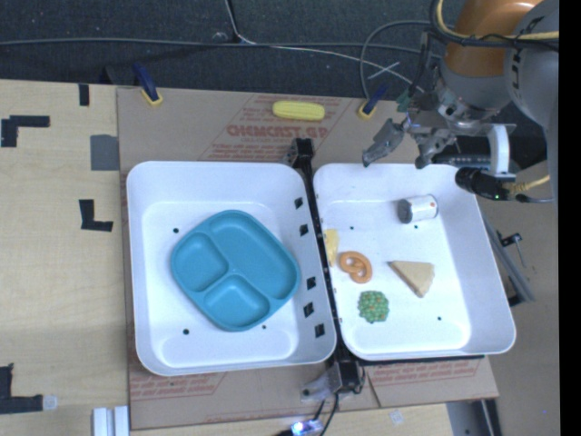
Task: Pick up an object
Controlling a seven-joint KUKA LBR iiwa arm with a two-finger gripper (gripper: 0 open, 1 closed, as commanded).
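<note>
Left white bin: holding a blue three-compartment plastic tray.

Right white bin: lying in it, apart, a yellow strip, orange pretzel, green studded ball, tan wedge, grey-and-white cylinder.

Advice: be centring over one isolated piece, descending straight.

Two-finger gripper: hovering over the far rim, spread, holding nothing.

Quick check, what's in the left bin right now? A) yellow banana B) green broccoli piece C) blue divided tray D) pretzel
C: the blue divided tray lies alone in the left bin, while the small food pieces sit in the right bin.
</note>
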